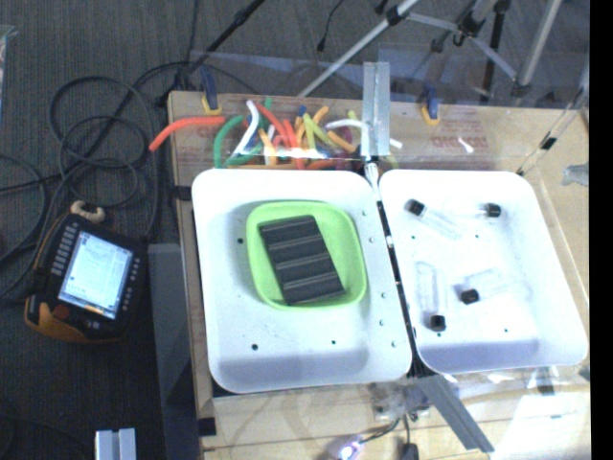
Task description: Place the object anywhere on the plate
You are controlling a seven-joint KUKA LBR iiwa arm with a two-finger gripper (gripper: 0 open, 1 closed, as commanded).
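Dark ridged block (302, 258) lies flat on green plate (356, 257) in left bin (287, 353), so task looks done; gripper state: can't tell.

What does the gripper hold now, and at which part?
Nothing is seen held. The dark ribbed block lies on the green plate in the left bin.

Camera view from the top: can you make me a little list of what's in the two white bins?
left bin: green plate with a dark ridged block lying on it
right bin: four small clear tubes with black caps, scattered apart, such as one near the front
behind the bins: colourful cords
on the floor: handheld controller
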